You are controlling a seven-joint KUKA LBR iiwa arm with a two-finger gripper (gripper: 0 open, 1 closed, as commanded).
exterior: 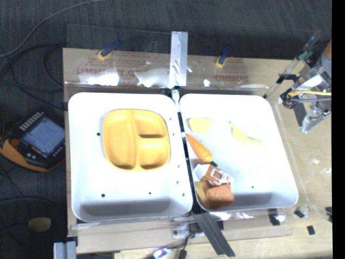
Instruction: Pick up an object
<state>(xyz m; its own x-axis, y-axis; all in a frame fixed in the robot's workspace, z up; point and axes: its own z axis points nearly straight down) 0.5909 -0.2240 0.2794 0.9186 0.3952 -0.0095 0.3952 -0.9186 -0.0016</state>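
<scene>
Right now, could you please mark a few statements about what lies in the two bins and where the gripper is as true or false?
1. The yellow divided tray lies in the left bin. True.
2. The carrot lies in the left bin. False: it lies in the right bin, near the divider between the bins.
3. The gripper is down inside the right bin. False: it is beyond that bin's right rim, over the bench.
4. The brown block sits at the right bin's near left corner. True.
5. The carrot rests on the yellow divided tray. False: they lie in separate bins.
</scene>
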